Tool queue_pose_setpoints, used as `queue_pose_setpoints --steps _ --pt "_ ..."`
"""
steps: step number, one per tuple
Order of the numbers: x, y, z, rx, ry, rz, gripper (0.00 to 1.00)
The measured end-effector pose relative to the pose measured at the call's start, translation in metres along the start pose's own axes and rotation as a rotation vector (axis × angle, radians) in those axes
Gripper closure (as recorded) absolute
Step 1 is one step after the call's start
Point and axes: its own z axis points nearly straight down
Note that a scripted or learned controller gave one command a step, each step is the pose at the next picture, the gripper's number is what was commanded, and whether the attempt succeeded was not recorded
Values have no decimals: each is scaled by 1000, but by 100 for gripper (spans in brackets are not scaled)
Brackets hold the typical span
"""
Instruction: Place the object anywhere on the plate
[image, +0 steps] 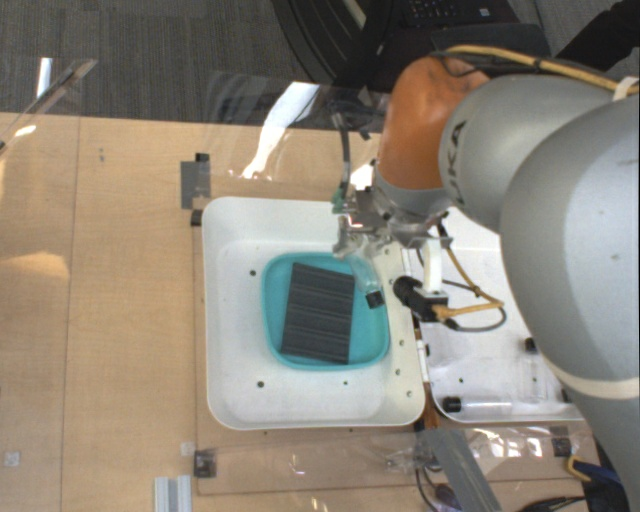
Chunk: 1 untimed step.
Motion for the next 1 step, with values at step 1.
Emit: queue_pose_setpoints --steps 1 --pt "0 0 0 0 -1 0 0"
